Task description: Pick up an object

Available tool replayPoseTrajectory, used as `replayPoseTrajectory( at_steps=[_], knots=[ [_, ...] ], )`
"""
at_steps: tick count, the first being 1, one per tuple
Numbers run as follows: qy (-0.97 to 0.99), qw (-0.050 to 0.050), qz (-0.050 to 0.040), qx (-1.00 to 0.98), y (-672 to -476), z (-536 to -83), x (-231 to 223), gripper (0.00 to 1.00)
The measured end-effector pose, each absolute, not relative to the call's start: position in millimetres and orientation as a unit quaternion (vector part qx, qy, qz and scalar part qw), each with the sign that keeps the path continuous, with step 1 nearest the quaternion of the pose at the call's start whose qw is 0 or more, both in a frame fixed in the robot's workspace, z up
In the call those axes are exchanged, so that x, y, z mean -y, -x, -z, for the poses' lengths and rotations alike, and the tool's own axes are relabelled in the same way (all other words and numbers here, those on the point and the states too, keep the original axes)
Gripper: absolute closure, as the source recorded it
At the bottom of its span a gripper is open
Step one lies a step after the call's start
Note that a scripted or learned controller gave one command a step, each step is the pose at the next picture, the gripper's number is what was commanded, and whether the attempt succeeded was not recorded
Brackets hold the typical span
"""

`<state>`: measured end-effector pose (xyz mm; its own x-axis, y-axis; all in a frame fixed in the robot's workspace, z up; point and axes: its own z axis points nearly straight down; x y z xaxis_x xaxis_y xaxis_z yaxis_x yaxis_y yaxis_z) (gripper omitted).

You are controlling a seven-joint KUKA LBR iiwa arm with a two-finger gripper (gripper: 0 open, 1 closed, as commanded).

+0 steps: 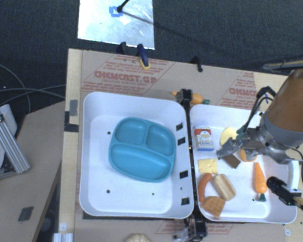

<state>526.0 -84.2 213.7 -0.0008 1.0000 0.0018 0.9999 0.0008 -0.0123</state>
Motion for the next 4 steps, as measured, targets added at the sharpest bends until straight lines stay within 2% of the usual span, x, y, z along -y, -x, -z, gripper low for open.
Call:
replayPoseTrajectory(
  at_steps=[1,2,3,4],
  knots=[
    [0.706,0.000,0.0006,0.708,-528.7,-220,84,0.00],
    [0.707,0.001,-0.0009,0.707,-527.5,-178,88,0.00],
    [0.707,0.002,-0.0008,0.707,-529.6,-115,90,0.00],
    [0.707,0.001,0.0007,0.707,-530.6,-84,90,0.00]
  ],
)
